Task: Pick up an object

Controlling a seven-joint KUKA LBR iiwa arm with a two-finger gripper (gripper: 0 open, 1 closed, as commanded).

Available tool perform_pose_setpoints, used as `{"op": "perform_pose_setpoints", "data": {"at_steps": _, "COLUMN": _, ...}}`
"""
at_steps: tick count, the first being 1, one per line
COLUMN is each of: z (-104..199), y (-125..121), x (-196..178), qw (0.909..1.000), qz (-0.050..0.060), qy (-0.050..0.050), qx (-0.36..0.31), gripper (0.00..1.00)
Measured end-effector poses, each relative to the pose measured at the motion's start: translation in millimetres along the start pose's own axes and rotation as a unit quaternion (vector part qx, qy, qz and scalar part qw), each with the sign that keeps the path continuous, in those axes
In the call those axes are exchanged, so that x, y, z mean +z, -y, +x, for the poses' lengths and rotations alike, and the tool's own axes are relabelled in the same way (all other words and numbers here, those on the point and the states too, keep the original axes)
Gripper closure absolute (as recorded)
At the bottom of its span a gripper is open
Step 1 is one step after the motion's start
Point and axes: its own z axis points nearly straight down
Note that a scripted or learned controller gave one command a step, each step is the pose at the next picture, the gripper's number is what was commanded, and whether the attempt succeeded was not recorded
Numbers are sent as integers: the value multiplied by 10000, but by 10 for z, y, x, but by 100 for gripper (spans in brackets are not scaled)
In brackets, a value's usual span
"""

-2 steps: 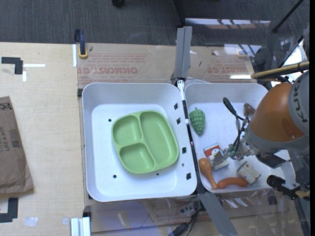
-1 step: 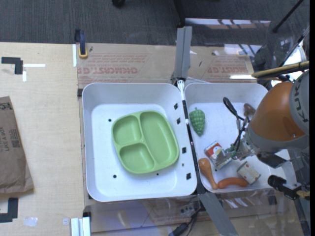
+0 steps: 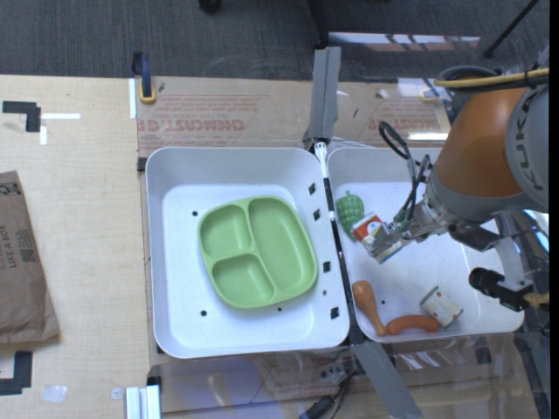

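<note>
Orange spoon-like piece lies just below the gripper; whether the fingers are apart or closed cannot be told. Touching its tip, a red-and-white packet; green ball beyond.

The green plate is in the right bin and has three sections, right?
Not quite. The camera view shows the green plate in the left bin, not the right bin. It does have three sections.
</note>
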Motion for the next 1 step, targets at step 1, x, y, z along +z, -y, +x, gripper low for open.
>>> {"op": "perform_pose_setpoints", "data": {"at_steps": 1, "z": -272, "y": 122, "x": 5, "qw": 9982, "qz": 8, "qy": -4, "qx": -598, "gripper": 100}}
